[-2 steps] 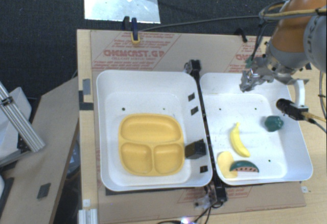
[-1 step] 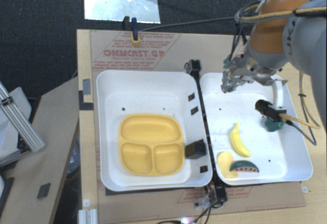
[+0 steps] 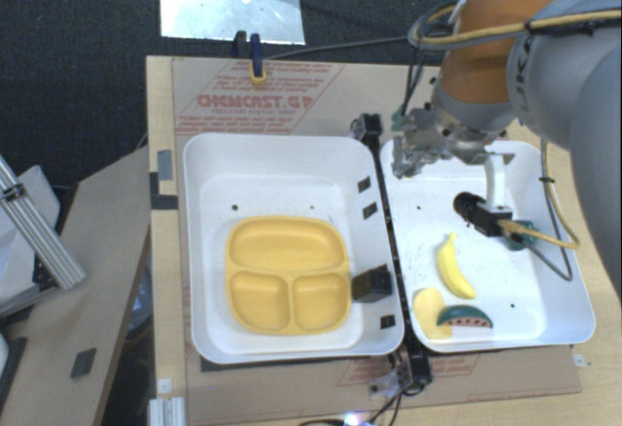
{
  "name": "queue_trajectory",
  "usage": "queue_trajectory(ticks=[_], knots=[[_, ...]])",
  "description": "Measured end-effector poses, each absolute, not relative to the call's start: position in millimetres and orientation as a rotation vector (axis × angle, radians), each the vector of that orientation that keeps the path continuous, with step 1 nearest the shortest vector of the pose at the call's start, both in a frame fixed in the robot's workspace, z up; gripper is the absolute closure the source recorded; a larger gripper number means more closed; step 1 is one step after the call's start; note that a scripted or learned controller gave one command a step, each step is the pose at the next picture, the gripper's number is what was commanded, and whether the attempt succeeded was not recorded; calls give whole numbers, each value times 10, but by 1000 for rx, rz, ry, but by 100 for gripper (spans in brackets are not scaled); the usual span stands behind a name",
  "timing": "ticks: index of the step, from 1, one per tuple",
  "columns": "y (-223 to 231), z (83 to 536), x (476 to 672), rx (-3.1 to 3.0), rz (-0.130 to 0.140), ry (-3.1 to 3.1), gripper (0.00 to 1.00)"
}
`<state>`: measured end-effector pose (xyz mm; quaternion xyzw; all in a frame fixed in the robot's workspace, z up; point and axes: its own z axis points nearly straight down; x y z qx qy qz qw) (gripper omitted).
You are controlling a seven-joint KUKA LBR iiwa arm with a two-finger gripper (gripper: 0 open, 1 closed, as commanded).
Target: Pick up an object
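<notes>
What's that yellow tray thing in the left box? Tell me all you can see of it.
The yellow tray is a rounded, plastic-looking plate split into three compartments: one wide one at the back, two smaller ones in front. It lies flat on the floor of the left bin, nearer the front, with nothing in it.

We have one fixed camera, mounted above the table (image 3: 292, 84) and looking down at a slant, so the far edge sits toward the top of frame and the near edge at the bottom. We see both white bins whole: left bin (image 3: 209, 181) around centre-left, right bin (image 3: 564, 302) at centre-right. The view is mid-range, wide enough to take in dark floor beyond the table at top and left. The arm (image 3: 569, 64) enters from our right, close to the lens, looming large and covering the upper right corner. We get no second view, so no overlap to report
</notes>
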<state>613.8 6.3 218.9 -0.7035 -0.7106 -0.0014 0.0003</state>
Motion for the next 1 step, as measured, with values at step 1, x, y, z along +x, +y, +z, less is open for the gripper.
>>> queue_trajectory(ticks=[1], knots=[[688,2242,6018,-2209,-3,-2232,100]])
